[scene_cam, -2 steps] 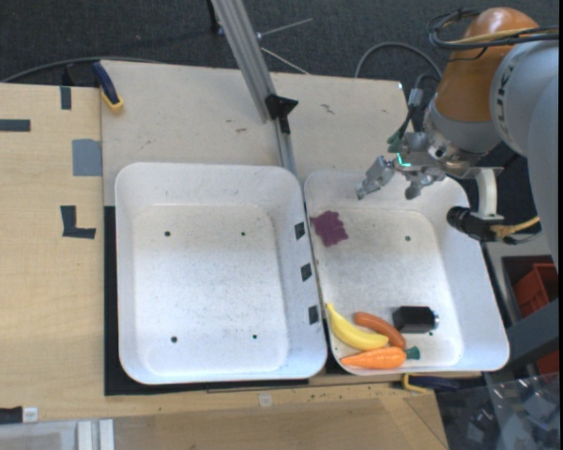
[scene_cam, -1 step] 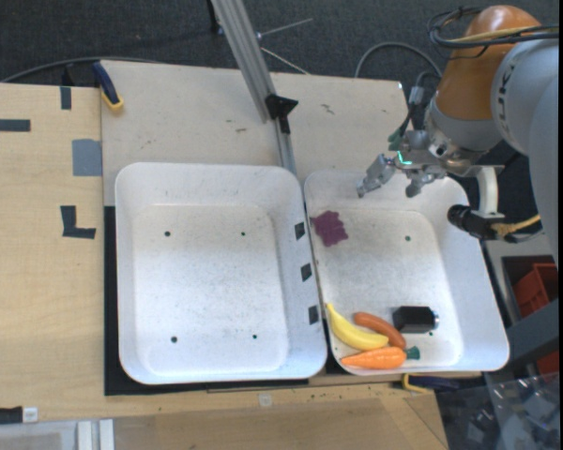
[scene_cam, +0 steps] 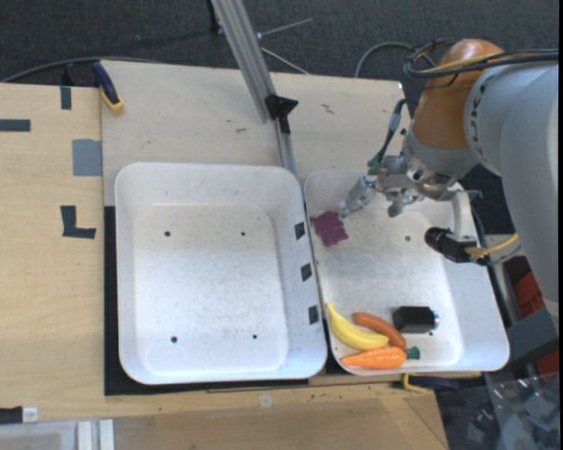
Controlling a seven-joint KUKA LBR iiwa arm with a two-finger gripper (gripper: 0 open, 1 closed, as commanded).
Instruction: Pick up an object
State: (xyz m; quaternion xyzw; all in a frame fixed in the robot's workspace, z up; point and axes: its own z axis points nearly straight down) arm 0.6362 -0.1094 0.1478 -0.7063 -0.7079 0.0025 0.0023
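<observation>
In the right bin (scene_cam: 469, 340) a purple object (scene_cam: 330, 228) lies near the back left corner. At the front of that bin sit a yellow banana (scene_cam: 349, 331), two orange carrots (scene_cam: 380, 356) and a small black block (scene_cam: 414, 319). My gripper (scene_cam: 375, 195) hangs over the back of the right bin, just right of and above the purple object, with nothing seen between its fingers. Whether the fingers are spread is too small to tell.
The left bin (scene_cam: 131, 251) stands beside the right one, with a raised divider between them. A slanted metal pole (scene_cam: 249, 50) rises behind the bins. A blue and yellow clamp (scene_cam: 108, 87) lies at the bench's back left.
</observation>
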